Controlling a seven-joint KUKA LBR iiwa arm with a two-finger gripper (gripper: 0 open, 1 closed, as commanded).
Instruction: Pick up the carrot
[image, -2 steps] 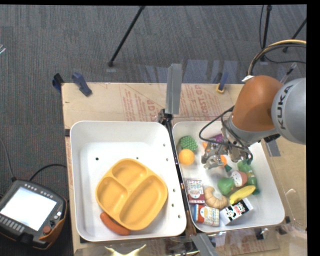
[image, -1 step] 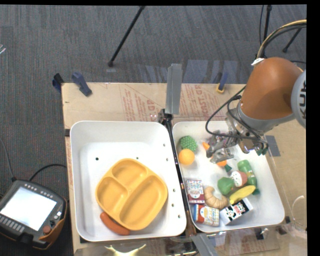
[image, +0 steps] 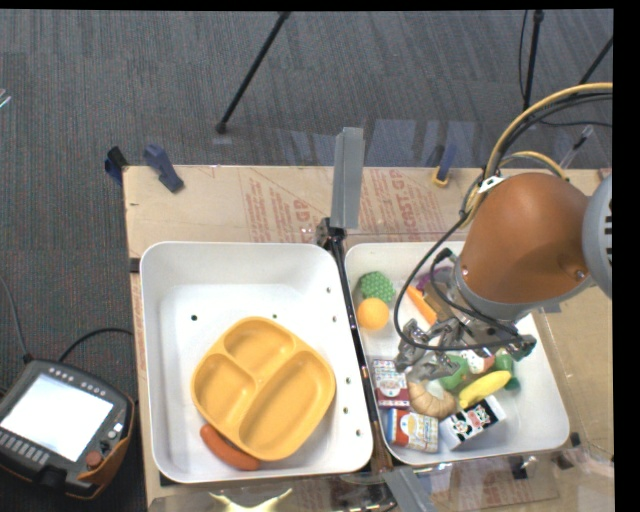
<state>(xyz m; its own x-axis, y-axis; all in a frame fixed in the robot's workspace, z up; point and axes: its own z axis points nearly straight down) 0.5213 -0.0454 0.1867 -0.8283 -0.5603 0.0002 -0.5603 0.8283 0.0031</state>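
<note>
The carrot (image: 420, 303) is a small orange stick lying at a slant in the upper middle of the right bin (image: 555, 425). It is partly covered by the arm's orange wrist (image: 525, 240) and cables. My gripper (image: 432, 356) hangs low over the middle of the right bin, just below and to the right of the carrot, above a croissant (image: 432, 398). I see nothing held in it.
Around the gripper lie a green round fruit (image: 376, 286), an orange ball (image: 373, 314), a banana (image: 482, 388) and three small cartons (image: 412, 430). The left bin (image: 175, 270) holds a yellow divided plate (image: 263, 387) and a sausage (image: 230, 450).
</note>
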